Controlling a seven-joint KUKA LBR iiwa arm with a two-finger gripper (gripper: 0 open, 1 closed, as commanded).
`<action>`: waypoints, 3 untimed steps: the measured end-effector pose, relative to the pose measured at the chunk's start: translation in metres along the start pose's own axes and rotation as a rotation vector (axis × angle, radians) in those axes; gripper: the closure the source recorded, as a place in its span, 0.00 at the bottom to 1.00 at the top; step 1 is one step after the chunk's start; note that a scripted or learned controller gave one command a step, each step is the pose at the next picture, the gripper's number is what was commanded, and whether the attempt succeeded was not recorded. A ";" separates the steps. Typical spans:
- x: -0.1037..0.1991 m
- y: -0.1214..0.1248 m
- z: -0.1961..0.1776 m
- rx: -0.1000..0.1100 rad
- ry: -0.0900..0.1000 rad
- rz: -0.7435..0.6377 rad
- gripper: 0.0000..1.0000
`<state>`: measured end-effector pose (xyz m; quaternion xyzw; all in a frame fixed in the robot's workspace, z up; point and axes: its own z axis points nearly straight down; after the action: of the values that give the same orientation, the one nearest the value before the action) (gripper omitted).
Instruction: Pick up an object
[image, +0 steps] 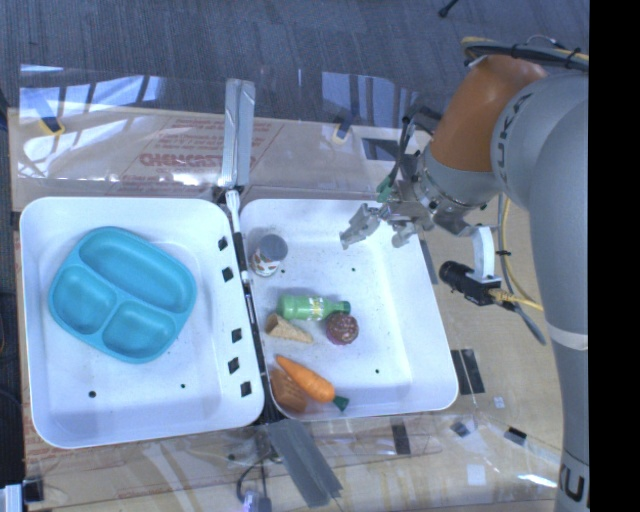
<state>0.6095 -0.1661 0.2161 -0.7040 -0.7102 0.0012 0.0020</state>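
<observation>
The two-finger gripper (378, 226) is hanging spread and unloaded above the right white bin (425, 350). The small green plastic bottle (311, 307) is lying mid-bin; light, stiff and probably slippery, it wants pinching across its body.

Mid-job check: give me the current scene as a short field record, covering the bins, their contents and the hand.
left bin: holds a blue divided plate
right bin: holds a small can, green bottle, wedge-shaped piece, brown ball, carrot
hand: above the right bin's upper right area, open, nothing between its fingers
nearest item to hand: green bottle, apart from it
task status: nothing picked up yet
</observation>
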 end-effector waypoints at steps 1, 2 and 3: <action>0.022 -0.048 0.111 -0.003 0.000 0.059 0.00; 0.046 -0.112 0.126 0.000 0.001 -0.052 0.00; 0.053 -0.132 0.126 -0.002 0.000 -0.475 0.00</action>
<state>0.4769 -0.1139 0.0911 -0.5171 -0.8559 -0.0001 0.0015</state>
